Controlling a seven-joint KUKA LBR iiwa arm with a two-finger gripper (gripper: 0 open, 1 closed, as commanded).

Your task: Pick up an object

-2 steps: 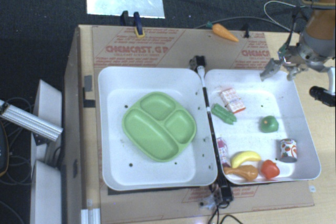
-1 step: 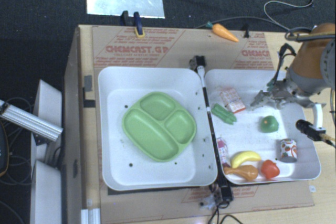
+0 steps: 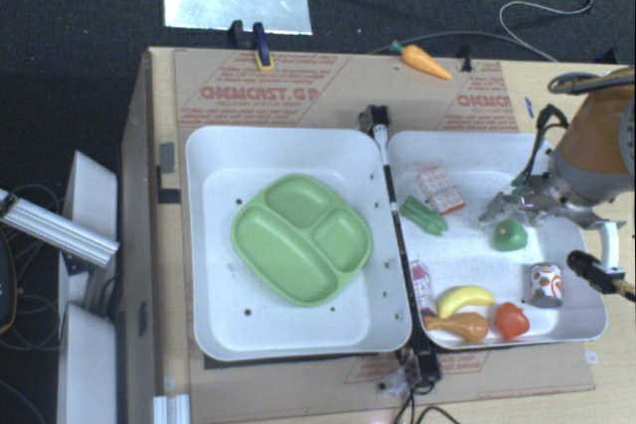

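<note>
both white bins (image 3: 214, 213) look like smooth, faintly glossy plastic. the green divided plate (image 3: 301, 237) is matt plastic. the toy banana (image 3: 465, 297) and tomato (image 3: 511, 320) have a shiny plastic sheen. the tabletop (image 3: 298, 89) is matt brown cardboard with red print. the pincer (image 3: 512, 207) looks like dull grey metal.

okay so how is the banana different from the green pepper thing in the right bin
The banana is yellow, long and curved; the green pepper is green, round and compact. The banana lies near the bin's front edge, against the orange drumstick-shaped toy, while the pepper sits mid-bin, right by the gripper. Both are toy foods lying loose in the right bin.
</note>
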